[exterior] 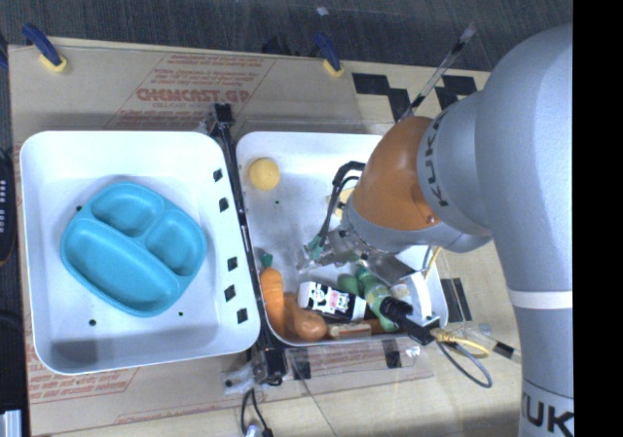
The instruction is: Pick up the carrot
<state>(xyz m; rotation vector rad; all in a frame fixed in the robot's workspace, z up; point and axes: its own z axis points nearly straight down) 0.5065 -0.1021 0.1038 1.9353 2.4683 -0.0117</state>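
The orange carrot (274, 295) lies along the left wall of the right bin (302, 148), near its front corner, with its green top pointing away from me. My gripper (331, 245) hangs low in the middle of the right bin, to the right of the carrot and a little behind it. The orange wrist band and grey arm cover most of it from above. Nothing visible sits between it and the carrot.
A brown rounded item (310, 326) touches the carrot's front end. A dark bottle with a white label (341, 303) and a green item (370, 284) lie right of it. A yellow ball (263, 173) rests at the bin's back left. The left bin (39, 172) holds a blue divided plate (134, 246).
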